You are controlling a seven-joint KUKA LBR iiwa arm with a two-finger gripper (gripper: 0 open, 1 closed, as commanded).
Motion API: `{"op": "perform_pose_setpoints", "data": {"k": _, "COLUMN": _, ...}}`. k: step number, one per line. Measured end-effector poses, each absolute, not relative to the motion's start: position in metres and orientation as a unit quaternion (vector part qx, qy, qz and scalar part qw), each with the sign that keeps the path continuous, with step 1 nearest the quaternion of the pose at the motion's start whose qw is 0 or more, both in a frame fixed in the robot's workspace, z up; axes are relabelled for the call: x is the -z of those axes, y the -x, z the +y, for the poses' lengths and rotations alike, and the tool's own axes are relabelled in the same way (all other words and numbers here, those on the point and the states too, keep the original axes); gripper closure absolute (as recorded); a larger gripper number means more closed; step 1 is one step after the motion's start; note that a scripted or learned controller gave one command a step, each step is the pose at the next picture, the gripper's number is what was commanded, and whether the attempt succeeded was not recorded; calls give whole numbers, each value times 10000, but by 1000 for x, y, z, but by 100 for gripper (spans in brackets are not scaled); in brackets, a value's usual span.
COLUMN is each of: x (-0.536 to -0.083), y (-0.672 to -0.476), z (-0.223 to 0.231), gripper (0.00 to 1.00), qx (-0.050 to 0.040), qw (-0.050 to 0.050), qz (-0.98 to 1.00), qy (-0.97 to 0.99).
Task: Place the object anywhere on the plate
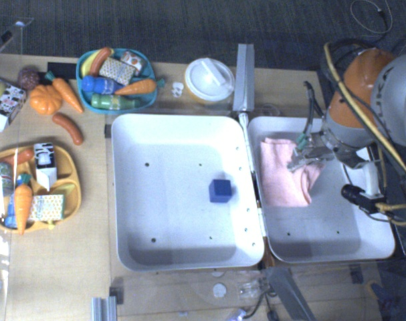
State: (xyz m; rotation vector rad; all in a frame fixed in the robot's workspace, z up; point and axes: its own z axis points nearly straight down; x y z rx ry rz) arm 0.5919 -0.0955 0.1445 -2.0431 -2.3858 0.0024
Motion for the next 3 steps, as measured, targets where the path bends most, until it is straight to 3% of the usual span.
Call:
{"op": "perform_pose_setpoints", "data": {"k": 2, "x": -221, "y": -587, "z": -90, "gripper": 100, "qx": -4, "qw": 1, "qz": -7670, "qy": 6416}}
{"op": "perform_pose_setpoints", "data": {"k": 3, "x": -215, "y": -577, "z": -30, "gripper": 100, "qx": -5, "qw": 11, "qz": -8798, "qy": 4754}}
